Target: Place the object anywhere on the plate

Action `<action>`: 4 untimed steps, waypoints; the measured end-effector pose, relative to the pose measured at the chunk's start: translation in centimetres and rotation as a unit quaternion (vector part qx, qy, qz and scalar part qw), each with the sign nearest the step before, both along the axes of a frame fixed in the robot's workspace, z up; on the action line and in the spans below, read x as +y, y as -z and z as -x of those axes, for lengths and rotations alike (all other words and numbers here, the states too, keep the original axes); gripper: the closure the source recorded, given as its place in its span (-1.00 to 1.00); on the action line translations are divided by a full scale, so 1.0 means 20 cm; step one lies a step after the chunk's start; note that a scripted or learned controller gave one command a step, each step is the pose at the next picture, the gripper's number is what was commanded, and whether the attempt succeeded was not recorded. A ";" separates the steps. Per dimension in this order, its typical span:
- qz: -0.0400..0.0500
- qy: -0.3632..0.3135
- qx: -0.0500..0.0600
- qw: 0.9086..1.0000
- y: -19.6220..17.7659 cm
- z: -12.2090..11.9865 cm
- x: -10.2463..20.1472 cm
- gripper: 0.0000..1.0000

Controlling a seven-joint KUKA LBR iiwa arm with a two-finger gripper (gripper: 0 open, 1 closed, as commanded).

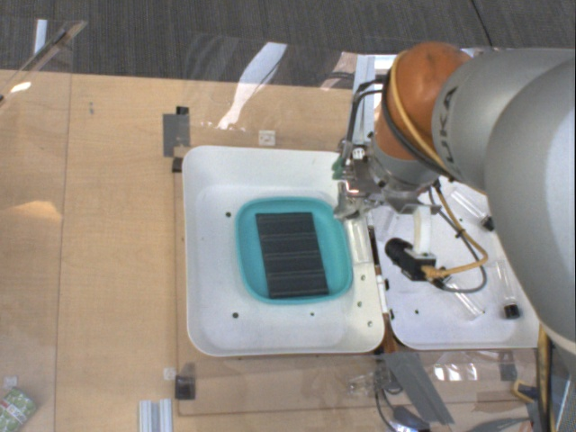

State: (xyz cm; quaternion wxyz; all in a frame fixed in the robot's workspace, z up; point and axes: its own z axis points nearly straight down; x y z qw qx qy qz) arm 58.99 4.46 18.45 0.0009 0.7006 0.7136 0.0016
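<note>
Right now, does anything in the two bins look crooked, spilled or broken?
Nothing stands out. The dark ridged block lies flat on the teal plate, only slightly turned against the plate's edges, inside the left bin. The right bin shows no spill or damage.

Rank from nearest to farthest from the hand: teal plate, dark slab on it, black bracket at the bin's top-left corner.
Hand sits at the left bin's right edge.
1. Teal plate, just left of it.
2. Dark slab, at the plate's middle.
3. Black bracket, far left.

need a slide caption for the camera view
Dark ribbed block lying on a teal plate in the left white bin, arm above the bins' divide.
</note>
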 end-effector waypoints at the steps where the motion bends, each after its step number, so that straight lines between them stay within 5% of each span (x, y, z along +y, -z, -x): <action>1: -0.002 -0.019 -0.010 1.000 0.40 0.09 0.34 1.00; 2: -0.002 -0.019 -0.010 1.000 0.40 0.09 0.34 -1.00; 3: 0.001 -0.018 -0.013 1.000 0.34 0.08 0.33 1.00; 4: 0.001 -0.019 -0.013 1.000 0.34 0.08 0.33 -1.00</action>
